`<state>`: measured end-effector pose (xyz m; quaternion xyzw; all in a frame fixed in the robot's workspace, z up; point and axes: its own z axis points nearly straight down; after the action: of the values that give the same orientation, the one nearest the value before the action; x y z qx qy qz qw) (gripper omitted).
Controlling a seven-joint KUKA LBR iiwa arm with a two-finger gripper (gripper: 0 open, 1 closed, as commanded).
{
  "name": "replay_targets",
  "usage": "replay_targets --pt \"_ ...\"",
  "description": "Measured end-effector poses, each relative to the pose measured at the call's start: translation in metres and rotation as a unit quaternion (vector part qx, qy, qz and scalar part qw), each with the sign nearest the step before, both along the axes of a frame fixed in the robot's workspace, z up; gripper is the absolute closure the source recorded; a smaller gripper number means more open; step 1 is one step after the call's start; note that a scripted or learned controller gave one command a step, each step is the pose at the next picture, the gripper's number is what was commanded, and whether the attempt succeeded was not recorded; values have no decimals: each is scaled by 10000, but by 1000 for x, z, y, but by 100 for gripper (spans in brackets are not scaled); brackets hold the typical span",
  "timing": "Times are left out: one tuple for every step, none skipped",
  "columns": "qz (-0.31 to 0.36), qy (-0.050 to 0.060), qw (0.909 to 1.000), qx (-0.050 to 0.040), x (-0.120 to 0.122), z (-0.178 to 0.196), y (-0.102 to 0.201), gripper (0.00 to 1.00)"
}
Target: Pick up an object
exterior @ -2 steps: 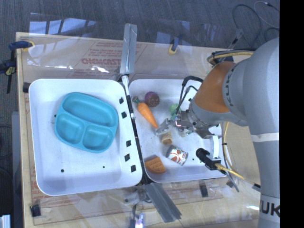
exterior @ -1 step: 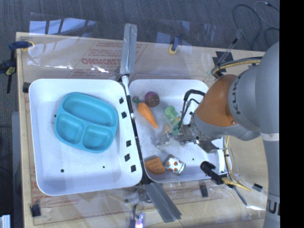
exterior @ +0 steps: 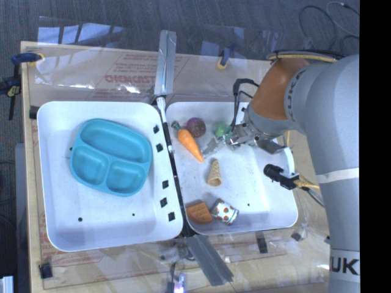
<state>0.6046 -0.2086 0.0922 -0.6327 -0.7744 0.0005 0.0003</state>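
The right bin (exterior: 278,207) holds several small items. An orange carrot (exterior: 190,143) lies at its upper left, beside a dark purple round piece (exterior: 195,126) and a small green piece (exterior: 220,129). A tan cone (exterior: 214,172) lies in the middle. At the front edge sit a brown bready piece (exterior: 199,212) and a small spotted cup (exterior: 225,212) on its side. My gripper (exterior: 215,143) is low in the bin, just below the green piece and right of the carrot. Nothing shows in its grasp.
The left bin (exterior: 55,224) carries a blue divided plate (exterior: 112,156). A raised divider with black clips (exterior: 166,182) separates the two bins. The grey arm (exterior: 324,121) covers the right bin's right side, with a black fitting (exterior: 278,176) over it.
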Motion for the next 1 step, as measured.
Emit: replay_targets --pt "845 8 9964 -72 4 3 65 0"
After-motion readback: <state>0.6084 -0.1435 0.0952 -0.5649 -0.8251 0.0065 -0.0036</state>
